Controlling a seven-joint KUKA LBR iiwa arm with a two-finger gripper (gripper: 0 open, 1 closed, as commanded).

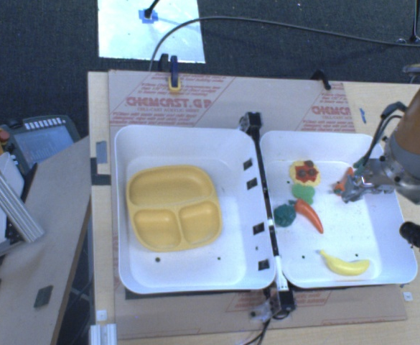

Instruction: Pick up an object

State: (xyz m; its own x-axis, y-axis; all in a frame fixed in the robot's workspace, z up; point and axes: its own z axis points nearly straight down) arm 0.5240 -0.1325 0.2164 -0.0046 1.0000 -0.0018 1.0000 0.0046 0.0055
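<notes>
My gripper [350,188] hangs low over the right bin [382,264], near its upper right part, coming in from the right. A small orange-red piece [337,186] shows at the gripper's left tip; whether it is gripped is unclear. To the left of the gripper lie a yellow round toy with a red top [305,171], a light green piece [304,192], an orange carrot [311,215] and a dark green broccoli [285,215]. A yellow banana [345,264] rests near the bin's front edge.
The left bin [231,250] holds a yellow divided plate [172,207]. A black divider with clips [262,200] runs between the bins. The arm's grey body and orange band [418,135] stand over the right bin's right edge.
</notes>
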